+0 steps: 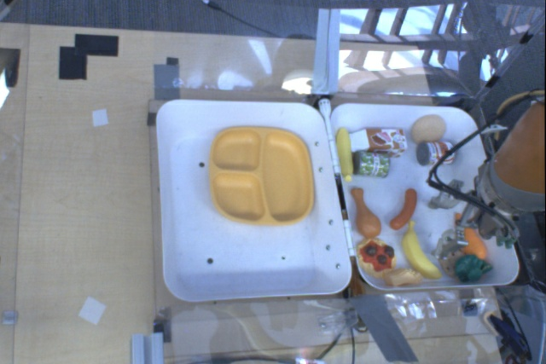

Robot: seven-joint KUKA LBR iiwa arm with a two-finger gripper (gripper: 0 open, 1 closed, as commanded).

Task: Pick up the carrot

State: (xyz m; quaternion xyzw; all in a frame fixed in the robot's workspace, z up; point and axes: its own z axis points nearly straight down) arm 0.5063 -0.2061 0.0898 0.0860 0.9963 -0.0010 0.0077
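Note:
The carrot (475, 248), orange with a dark green leafy top, lies in the front right corner of the right bin (503, 275). My gripper (472, 236) sits low right over it, reaching in from the right under the grey wrist and its orange band. Metal parts of the gripper stand on both sides of the carrot's orange body, and the wrist hides part of it. The green top pokes out toward the bin's front edge.
The right bin also holds a banana (419, 252) just left of the carrot, a sausage (404, 209), a drumstick (366, 214), a pizza slice (377, 254), a green can (372, 164) and a corn cob (344, 153). A yellow divided plate (260, 175) lies in the left bin (183, 251).

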